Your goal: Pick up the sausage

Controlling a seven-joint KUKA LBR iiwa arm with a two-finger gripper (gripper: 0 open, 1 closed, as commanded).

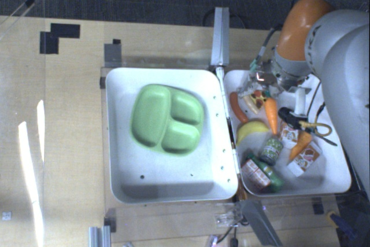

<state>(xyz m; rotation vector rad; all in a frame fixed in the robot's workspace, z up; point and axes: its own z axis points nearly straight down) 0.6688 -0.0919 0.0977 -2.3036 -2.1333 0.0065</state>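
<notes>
- Sausage (237, 107): lies in the right bin (341, 179), at about 10 o'clock of that bin's floor, close against the divider wall; long axis runs roughly 11 to 5 o'clock
- Its lower end sits just beside a yellow rounded item (252, 131); a small wedge-like item (253, 102) lies just beside it at 3 o'clock
- Gripper (261, 81): low over the bin's 12 o'clock end, near the sausage's upper end but to its 2 o'clock; whether the fingers are apart or together cannot be told, and nothing is seen between them
- Neighbours: a carrot (271, 114) near bin centre, a second carrot (300, 146) at 4 o'clock, a small can (270, 149) and a dark packet (258, 175) toward 6 o'clock
- Left bin (115, 182): holds a green sectioned tray (167, 118), well apart from the work
- Handling judgement: the sausage looks like a light toy piece, smooth and rounded, likely slippery and prone to roll; probably stiff or slightly yielding, not fragile
- Recommended hold: at mid-length, fingers closing across the narrow width, square to the long axis
- Risk: the divider wall crowds one side; a finger may catch the wall or the wedge-like item
</notes>
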